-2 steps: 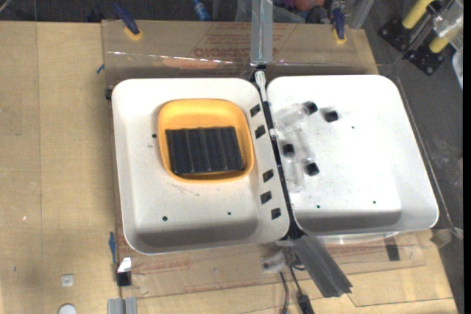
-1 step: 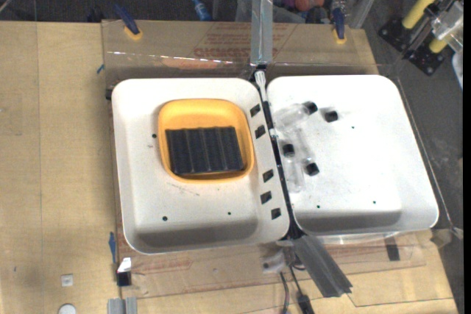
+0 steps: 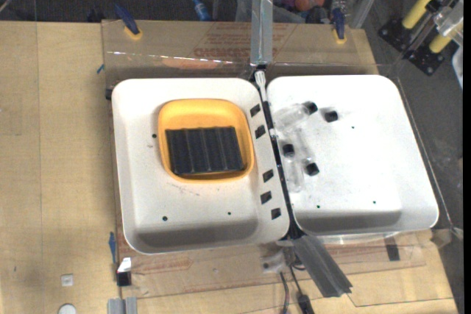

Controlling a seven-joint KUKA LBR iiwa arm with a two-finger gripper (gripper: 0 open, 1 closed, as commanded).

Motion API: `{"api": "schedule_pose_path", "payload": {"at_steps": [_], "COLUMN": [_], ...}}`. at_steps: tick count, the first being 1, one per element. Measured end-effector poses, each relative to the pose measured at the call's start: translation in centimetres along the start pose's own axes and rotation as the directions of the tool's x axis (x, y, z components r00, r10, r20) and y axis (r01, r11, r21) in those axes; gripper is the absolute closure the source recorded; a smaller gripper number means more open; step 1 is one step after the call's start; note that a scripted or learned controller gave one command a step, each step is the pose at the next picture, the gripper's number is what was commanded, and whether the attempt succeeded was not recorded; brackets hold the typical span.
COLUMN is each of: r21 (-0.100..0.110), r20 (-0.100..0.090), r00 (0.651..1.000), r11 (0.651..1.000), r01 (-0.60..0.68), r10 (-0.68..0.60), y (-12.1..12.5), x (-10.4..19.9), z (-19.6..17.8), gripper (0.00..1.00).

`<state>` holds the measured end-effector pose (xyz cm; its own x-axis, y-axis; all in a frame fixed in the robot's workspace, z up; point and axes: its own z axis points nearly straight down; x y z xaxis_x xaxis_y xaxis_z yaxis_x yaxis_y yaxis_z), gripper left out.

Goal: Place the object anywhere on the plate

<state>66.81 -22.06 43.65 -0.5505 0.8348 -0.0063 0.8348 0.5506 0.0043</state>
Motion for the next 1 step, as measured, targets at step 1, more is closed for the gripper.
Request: {"api": "schedule_pose_path", "payload": {"at_steps": [1], "r21": [0.003], "r20": [-0.006], "r00": [0.995], "r11": [0.995], "r01": [0.095], "r10": [-0.095], "y": [-0.02], "x": [0.04], "z": [1.35], "gripper": [1.00]}}
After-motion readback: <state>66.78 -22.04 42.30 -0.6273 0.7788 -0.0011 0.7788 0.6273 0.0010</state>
